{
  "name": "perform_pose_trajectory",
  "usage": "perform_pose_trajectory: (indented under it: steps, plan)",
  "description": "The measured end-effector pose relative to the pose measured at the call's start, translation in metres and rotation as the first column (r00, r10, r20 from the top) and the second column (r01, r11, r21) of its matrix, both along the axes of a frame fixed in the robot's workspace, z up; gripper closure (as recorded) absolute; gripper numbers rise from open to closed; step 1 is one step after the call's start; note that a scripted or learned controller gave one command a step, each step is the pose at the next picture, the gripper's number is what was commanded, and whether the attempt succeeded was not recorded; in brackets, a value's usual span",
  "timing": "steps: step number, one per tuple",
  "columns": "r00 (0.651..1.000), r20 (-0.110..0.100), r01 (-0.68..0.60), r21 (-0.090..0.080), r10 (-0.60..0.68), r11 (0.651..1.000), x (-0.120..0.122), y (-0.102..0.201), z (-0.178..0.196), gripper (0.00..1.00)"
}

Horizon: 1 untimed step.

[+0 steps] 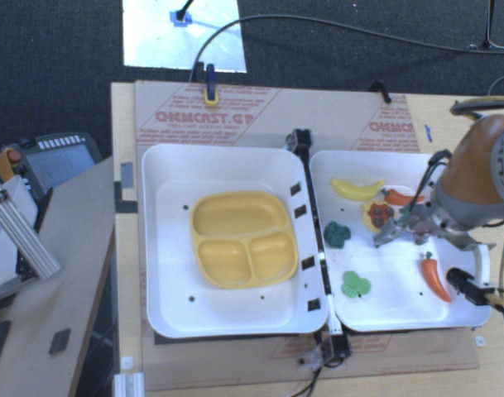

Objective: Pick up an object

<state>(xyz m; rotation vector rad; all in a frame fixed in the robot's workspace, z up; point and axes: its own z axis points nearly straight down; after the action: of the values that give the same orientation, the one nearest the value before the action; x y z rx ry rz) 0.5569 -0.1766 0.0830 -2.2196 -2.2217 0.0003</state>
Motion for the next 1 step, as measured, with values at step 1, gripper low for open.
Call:
perform_pose_trajectory:
  steps: [1]
  plan:
    - [1.0,0.003,0.0,-0.001,0.0,1.0,0.0009,-0.0004,0.0121,1.0]
